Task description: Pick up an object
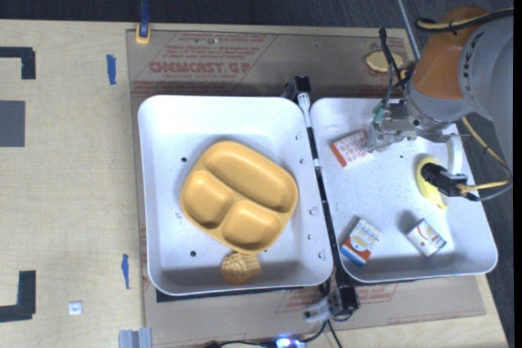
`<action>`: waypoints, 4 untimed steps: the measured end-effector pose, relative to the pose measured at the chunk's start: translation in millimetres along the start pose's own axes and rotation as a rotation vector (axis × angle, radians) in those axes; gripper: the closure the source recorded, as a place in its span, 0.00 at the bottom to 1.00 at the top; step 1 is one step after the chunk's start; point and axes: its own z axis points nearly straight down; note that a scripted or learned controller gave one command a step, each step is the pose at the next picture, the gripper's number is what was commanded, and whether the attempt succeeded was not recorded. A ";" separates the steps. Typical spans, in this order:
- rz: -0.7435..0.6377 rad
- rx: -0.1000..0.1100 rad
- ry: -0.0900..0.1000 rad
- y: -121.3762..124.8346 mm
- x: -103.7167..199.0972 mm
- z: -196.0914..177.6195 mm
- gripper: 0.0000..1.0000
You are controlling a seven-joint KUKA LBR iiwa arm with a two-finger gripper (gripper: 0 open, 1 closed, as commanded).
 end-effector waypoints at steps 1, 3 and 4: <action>0.004 0.012 -0.003 -57.1 -74.8 -74.8 1.00; 0.003 0.010 -0.001 35.2 -32.0 13.7 1.00; 0.005 0.010 -0.003 27.3 -94.5 16.3 1.00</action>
